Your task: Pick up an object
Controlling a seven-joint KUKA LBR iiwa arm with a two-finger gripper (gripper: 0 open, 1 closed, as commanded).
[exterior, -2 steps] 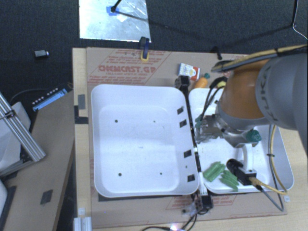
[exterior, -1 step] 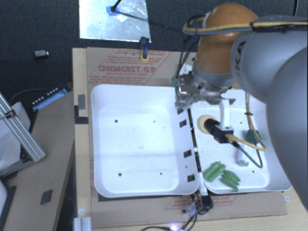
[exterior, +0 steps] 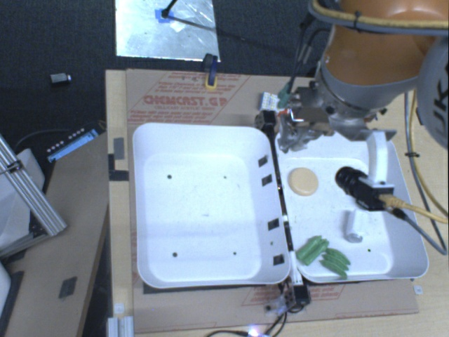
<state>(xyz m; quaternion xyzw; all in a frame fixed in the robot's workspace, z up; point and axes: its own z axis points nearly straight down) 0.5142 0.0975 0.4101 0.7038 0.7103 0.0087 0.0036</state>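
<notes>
You're hovering the gripper (exterior: 291, 140) at the right bin's (exterior: 403, 258) far-left corner, can't tell its state, nothing grabbed yet; tan disc (exterior: 304, 181) is sitting just near of it, so you're needing a short descent onto it.

One camera hangs above the bench (exterior: 175, 90) and looks down at a slant, far enough back to take in both white bins (exterior: 203, 202). The arm (exterior: 382, 41) enters from the right edge, close beneath the lens.
</notes>
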